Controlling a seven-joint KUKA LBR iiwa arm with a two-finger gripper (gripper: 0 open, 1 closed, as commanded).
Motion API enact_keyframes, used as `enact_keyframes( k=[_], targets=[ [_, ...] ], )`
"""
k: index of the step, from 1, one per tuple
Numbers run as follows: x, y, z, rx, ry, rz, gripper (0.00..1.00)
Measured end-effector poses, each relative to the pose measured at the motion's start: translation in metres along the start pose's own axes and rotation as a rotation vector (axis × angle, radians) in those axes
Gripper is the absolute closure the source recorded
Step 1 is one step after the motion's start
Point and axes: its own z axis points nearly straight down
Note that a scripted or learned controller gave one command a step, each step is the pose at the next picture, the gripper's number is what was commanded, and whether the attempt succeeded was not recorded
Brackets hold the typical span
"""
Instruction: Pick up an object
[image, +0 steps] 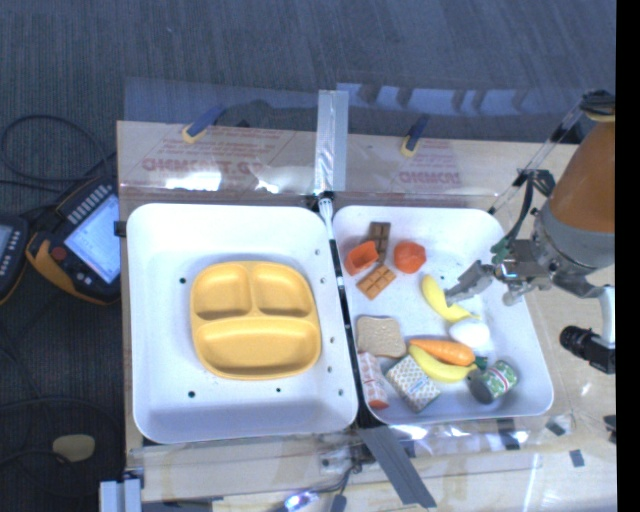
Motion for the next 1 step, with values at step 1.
enact_keyframes(
  k=[1],
  targets=[
    [-0.0386, 0.0464, 0.1448, -0.003, 0.000, 0.096, 0.00]
  ],
)
